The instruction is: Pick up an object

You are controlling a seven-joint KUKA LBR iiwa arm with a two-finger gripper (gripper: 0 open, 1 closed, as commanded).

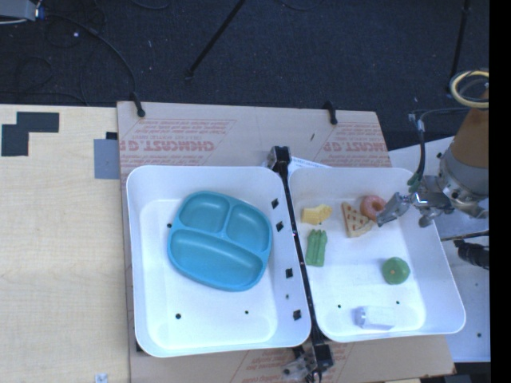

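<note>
In the right bin (pixel 447 294) lie a yellow piece (pixel 316 214), a green ridged stick (pixel 317 246), a tan wedge (pixel 355 219), a pink ring (pixel 371 206), a green ball (pixel 395 270) and a small white-grey piece (pixel 374 317). My gripper (pixel 406 212) hovers over the bin's far right side, just right of the pink ring. Its fingers stand open, and one fingertip (pixel 390 213) is close beside the ring. Nothing is between them.
The left bin (pixel 144 309) holds a blue divided plate (pixel 219 239). A black divider with clips (pixel 289 246) runs between the two bins. The grey arm with its orange band (pixel 471 142) comes in from the right, trailing cables.
</note>
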